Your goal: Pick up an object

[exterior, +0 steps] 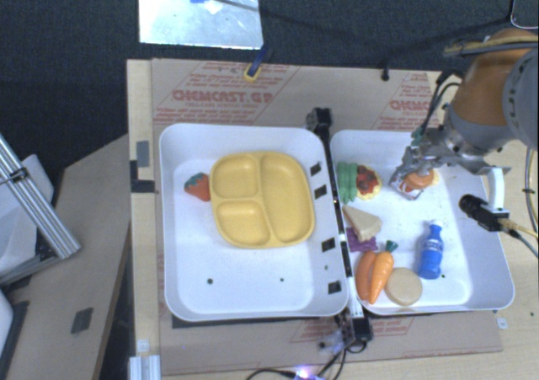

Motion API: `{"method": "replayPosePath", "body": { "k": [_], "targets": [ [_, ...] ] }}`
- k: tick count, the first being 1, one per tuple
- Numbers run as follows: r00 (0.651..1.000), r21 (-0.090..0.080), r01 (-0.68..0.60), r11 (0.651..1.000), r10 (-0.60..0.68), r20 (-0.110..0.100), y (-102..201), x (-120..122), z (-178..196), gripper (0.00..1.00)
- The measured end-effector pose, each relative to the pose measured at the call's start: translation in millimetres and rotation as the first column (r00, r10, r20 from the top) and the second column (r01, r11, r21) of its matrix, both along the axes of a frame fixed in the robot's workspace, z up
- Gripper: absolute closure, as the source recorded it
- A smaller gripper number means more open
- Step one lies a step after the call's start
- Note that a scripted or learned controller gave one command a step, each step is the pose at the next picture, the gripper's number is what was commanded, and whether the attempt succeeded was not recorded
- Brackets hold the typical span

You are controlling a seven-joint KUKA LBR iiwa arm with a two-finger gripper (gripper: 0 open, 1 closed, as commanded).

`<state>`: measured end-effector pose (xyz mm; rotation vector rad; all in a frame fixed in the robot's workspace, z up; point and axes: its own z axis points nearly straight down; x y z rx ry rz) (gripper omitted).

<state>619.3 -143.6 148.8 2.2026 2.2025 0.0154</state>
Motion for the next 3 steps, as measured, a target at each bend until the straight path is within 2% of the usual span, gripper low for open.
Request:
{"method": "replayPosePath", "body": {
  "k": [1,2,3],
  "targets": [
    [1.0,0.011,-0.004,1.0,0.004,-0.018,2.7,1.2,64.8,1.0],
    [1.0,0.011,-0.004,1.0,0.005,-0.022,2.7,2.2,76.4,1.0],
    [1.0,0.014,-0.009,1.0,0.009,-0.025,55.6,-14.4,86.9,1.0]
  ]
}}
